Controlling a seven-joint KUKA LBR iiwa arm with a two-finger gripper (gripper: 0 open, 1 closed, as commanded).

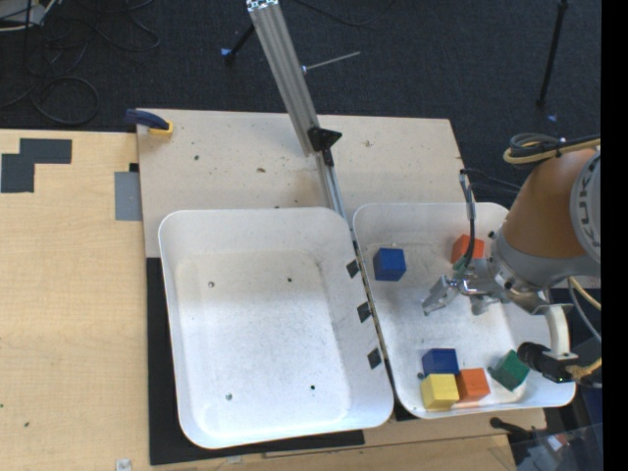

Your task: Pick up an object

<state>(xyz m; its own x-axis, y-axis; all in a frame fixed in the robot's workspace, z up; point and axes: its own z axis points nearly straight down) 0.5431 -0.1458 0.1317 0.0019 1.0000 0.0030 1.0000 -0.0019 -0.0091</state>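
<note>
Yellow cube (pixel 440 391) beside orange cube (pixel 473 384), gripper (pixel 453 294) above right bin (pixel 412 226), fingers seemingly spread, empty.

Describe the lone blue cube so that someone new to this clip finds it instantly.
Look in the right-hand white bin. The blue cube sits alone near the bin's upper left, beside the divider. The other blue block touches a yellow one at the near edge.

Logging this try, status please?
Gripper low over right bin, holding nothing. Blue cube beside it, untouched. Orange block close behind the gripper.
</note>
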